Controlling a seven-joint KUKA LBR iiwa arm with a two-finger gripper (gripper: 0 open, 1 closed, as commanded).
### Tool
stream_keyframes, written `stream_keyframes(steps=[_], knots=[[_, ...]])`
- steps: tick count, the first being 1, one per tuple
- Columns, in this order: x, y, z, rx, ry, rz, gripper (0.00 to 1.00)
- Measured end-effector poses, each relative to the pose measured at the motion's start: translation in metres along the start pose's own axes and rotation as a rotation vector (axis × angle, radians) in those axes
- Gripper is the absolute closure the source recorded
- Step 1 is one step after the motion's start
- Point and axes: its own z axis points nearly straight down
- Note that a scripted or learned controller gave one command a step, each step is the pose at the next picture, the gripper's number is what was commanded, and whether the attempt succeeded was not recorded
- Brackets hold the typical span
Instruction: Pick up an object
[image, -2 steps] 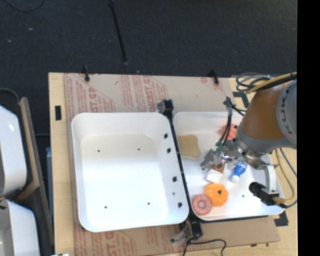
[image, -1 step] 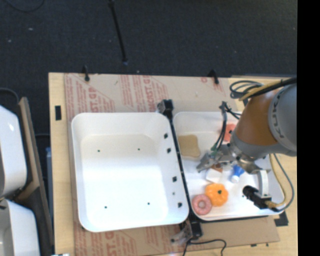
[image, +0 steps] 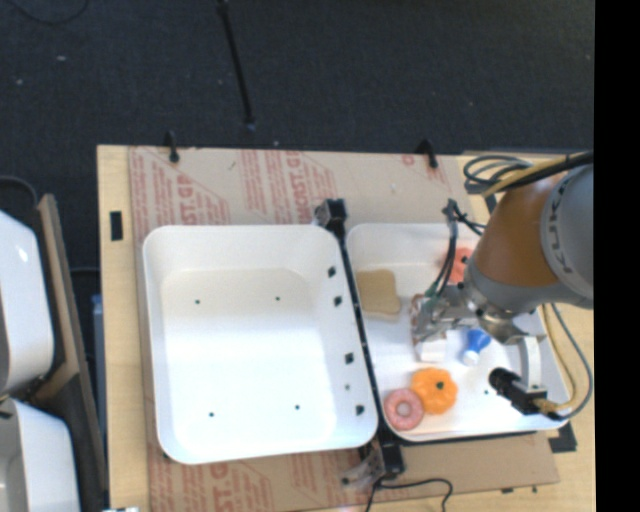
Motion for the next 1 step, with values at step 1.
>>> stream_keyframes(steps=[1], knots=[[-0.0059,0.0105,-0.052,0.007,0.0,-0.002,1.0]])
